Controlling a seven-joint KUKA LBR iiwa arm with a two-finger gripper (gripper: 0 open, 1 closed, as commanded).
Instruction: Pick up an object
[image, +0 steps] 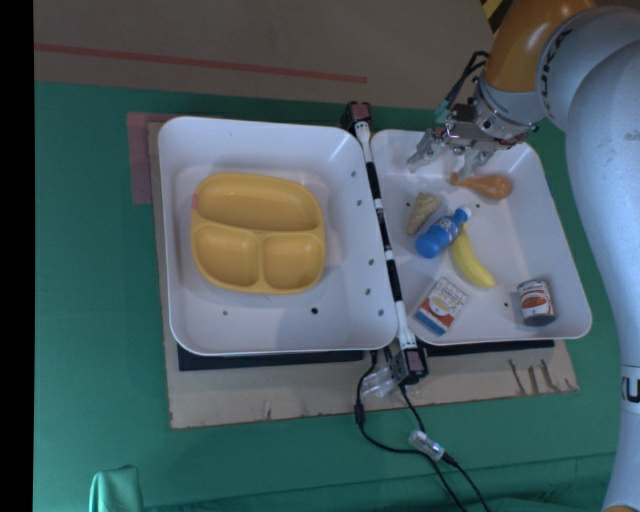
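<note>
Two shallow white bins sat side by side: a left bin (200, 330) and a right bin (560, 290). The left one held one yellow divided tray (258, 232). The right one held six things: one chicken drumstick (483, 185), one ice-cream cone (422, 211), one blue bottle (441, 233), one banana (470, 260), one small carton (441, 305) and one can (535, 301).

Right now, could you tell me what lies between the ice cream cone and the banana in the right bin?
In the camera view, the blue bottle lies between the ice cream cone and the banana.
</note>
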